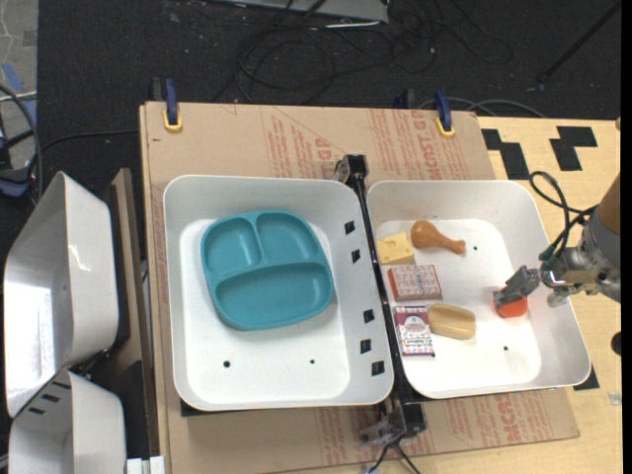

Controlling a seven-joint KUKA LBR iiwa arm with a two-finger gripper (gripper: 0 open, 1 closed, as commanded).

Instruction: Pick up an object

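My gripper (517, 290) reaches in from the right and hangs low over the right side of the right bin (523, 205). A small red object (511, 309) lies directly under its tip, touching or nearly touching it. Further left in the same bin lie a tan oval piece (452, 321), a brown toy drumstick (435, 236), a yellow cheese wedge (396, 248), a reddish small box (415, 282) and a pink-and-white packet (415, 332).
The left bin (188, 265) holds a teal divided plate (267, 269). A black divider with clips (370, 275) runs between the two bins. Cables trail near the arm at the right bin's far edge (553, 200).
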